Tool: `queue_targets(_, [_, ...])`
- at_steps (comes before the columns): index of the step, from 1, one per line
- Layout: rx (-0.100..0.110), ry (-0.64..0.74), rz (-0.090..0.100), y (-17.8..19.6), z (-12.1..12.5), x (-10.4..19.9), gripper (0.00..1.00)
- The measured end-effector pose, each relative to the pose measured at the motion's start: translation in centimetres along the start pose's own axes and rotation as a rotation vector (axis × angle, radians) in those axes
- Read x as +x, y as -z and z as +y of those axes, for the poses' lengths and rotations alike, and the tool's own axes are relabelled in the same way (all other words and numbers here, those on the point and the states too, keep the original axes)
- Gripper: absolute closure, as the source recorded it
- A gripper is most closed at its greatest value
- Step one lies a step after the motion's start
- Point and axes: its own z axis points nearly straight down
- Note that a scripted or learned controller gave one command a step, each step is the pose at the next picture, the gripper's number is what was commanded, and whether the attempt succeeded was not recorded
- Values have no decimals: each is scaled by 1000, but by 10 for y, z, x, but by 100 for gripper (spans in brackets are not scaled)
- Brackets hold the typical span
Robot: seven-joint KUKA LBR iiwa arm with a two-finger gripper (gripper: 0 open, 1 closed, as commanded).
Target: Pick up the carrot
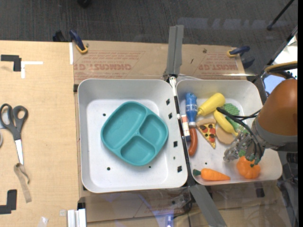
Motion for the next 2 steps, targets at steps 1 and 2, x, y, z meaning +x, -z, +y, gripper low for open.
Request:
queue_targets(1, [-1, 359, 0, 15, 9, 6, 100])
queue_targets(2, [-1, 495, -2, 136, -37, -26, 100])
